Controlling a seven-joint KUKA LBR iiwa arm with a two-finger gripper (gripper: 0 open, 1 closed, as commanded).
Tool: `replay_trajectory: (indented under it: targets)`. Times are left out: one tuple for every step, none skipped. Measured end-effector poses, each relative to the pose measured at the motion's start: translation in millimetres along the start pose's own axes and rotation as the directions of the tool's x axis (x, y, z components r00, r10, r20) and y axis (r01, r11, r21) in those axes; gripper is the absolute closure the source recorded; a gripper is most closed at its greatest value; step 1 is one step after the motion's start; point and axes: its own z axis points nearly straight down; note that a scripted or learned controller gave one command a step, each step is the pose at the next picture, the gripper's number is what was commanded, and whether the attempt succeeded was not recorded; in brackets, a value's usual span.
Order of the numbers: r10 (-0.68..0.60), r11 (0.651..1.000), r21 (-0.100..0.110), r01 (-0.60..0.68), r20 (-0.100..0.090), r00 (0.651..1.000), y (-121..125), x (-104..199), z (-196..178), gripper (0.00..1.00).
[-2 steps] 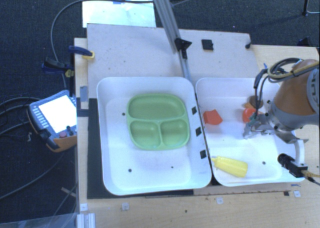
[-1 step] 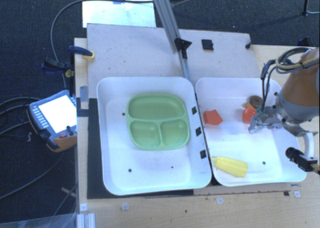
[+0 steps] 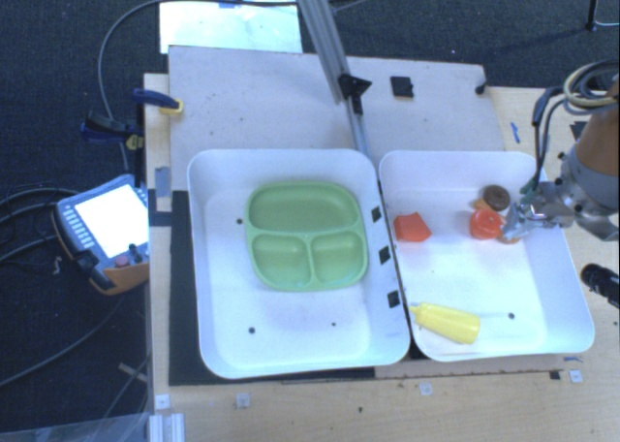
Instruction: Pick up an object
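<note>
Orange round piece (image 3: 484,225) in the right bin (image 3: 542,333) sits just beside the hand (image 3: 518,224), whose opening I cannot tell; next comes a squared grasp.

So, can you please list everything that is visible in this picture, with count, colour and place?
Bins: two, white, side by side on the bench.
Divided plate: one, green, in the left bin.
Red block: one, near the right bin's left wall.
Yellow object: one, near the right bin's front.
Orange-red round object: one, right bin, beside the gripper.
Brown round object: one, just behind it.
Handheld screen unit: one, grey and orange, left of the bench.
Gripper: one, metallic, over the right bin.
</note>
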Motion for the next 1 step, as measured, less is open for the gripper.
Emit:
replay_trajectory:
  targets:
    - [-0.001,1.0,0.004,0.001,-0.002,1.0,1.2,-0.2,-10.6,1.0]
